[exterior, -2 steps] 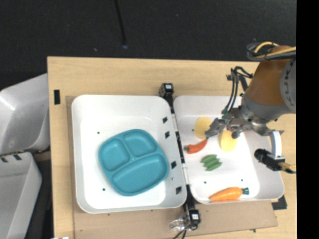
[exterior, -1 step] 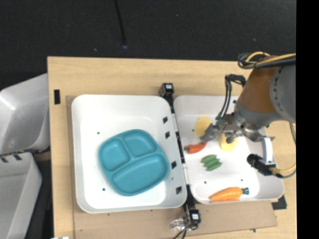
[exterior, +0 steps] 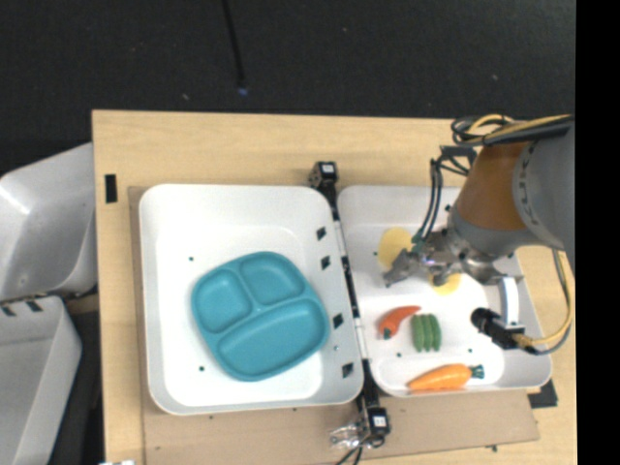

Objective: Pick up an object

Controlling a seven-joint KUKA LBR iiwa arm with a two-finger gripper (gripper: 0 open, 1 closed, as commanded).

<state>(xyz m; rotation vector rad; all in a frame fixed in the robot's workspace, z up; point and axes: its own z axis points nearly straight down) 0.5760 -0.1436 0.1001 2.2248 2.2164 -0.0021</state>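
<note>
Carrot [exterior: 441, 378] lies beside green pepper [exterior: 425, 332], red chili [exterior: 396, 319], yellow fruit [exterior: 392, 247].

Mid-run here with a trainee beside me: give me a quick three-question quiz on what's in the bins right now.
1. Which bin holds the blue divided plate?
2. True or false: the carrot lies at the right bin's near edge.
3. What lies between the red pepper and the arm's black fitting? A) green vegetable B) yellow item C) carrot

Key: 1. the left bin. 2. True. 3. A.
</note>
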